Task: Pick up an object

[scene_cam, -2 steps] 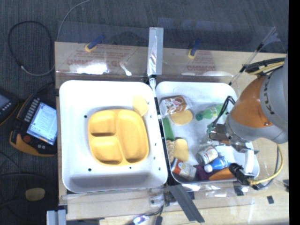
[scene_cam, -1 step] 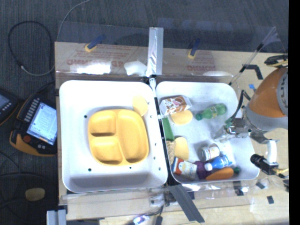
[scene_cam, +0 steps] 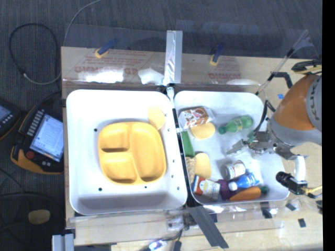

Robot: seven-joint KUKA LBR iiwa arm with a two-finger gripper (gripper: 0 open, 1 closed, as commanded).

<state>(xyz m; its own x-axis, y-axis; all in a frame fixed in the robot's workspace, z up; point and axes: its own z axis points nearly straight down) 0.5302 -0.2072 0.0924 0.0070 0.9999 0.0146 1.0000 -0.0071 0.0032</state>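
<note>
My gripper [scene_cam: 247, 143] hangs over the right bin [scene_cam: 257, 101], at its right-middle part, on the grey arm with the orange band [scene_cam: 293, 111]. It is just below a green bottle [scene_cam: 235, 124] and just above a small can [scene_cam: 234, 170]. Nothing is visibly held. Also in this bin are a printed snack packet [scene_cam: 194, 116], a round yellow piece [scene_cam: 203, 130], a green stick-like item [scene_cam: 188, 145], a pale yellow lump [scene_cam: 202, 166], a blue-and-white bottle [scene_cam: 244, 182], an orange carrot-like item [scene_cam: 245, 194] and a red-capped bottle [scene_cam: 207, 187].
The left bin [scene_cam: 84, 114] holds a yellow divided tray [scene_cam: 131, 151] and a pale yellow piece [scene_cam: 156, 117] near its upper right corner. A raised divider [scene_cam: 177, 140] separates the bins. Cardboard backing [scene_cam: 125, 64] stands behind them.
</note>
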